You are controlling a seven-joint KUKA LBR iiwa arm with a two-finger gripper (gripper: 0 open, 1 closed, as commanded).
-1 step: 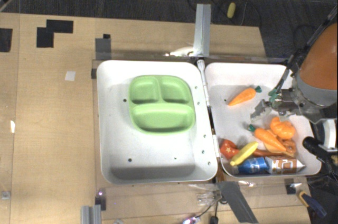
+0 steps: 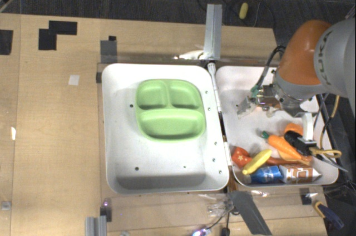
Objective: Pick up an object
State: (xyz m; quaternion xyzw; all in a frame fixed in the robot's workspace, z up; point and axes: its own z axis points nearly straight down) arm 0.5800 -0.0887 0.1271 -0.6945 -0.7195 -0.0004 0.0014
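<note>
My gripper [image 2: 248, 105] hangs over the upper middle of the right bin [image 2: 236, 82], with nothing visible between its fingers. Below it, along the bin's front, lie a toy carrot [image 2: 281, 146], a yellow banana-shaped piece [image 2: 257, 162], a red piece [image 2: 240, 156], a blue bottle-like item [image 2: 267, 175] and a brown-and-white packet [image 2: 300, 175]. These objects sit well clear of the gripper, toward the near edge.
The left bin [image 2: 119, 168] holds a green divided tray [image 2: 169, 108]. A metal post [image 2: 213, 29] stands at the back between the bins. The grey arm with its orange band [image 2: 303, 59] fills the right bin's upper right, trailing cables.
</note>
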